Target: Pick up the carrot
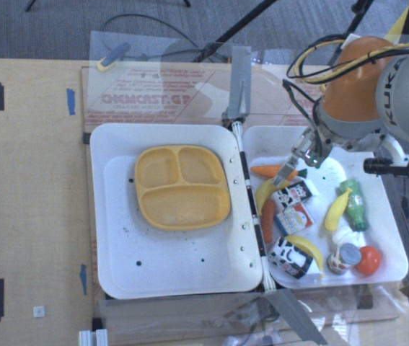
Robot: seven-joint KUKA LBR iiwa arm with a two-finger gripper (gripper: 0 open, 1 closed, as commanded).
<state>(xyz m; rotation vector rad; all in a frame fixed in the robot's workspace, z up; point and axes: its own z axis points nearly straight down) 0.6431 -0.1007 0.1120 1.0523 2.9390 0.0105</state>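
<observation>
The robot arm (pixel 399 99) is big, round and smooth. Most of it is light grey, like a fat pipe. Black letters are printed on the grey part, and a "K" and a "U" can be read. Next to the grey part sits a shiny orange band (pixel 359 78) shaped like a ball. Yellow and black cables (pixel 319 52) loop over the top of the orange part. Below the orange part is a grey ring. A short black stick (pixel 384 166) pokes out sideways on the right. The gripper (pixel 285 175) is thin and made of silver metal, with some dark bits on it. It gets narrow at the tip.
</observation>
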